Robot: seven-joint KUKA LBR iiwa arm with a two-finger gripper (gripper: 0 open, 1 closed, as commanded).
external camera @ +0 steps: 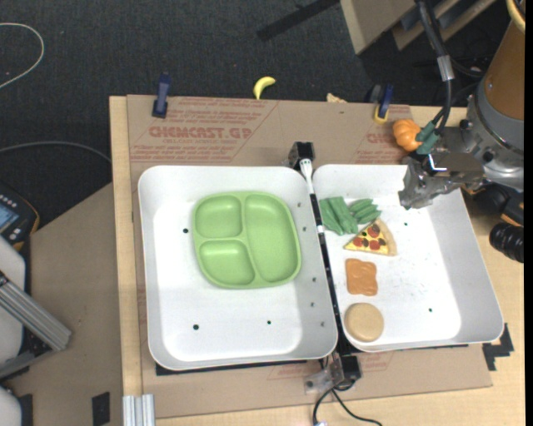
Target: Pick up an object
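Camera view: four foods (pixel 364 260) (right bin (pixel 454 274)).

Dark carpeted floor (pixel 125 50) behind a brown cardboard-topped bench (pixel 216 125). Blue clamps (pixel 161 96) at the far edge, thin white cable (pixel 25 42) looping on carpet, wooden furniture (pixel 391 21) beyond.

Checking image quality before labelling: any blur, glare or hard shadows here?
Camera view: the green plate and pizza slice are sharp; the pincer looks slightly soft; the white bins are bright without washed-out glare; shadows are soft.
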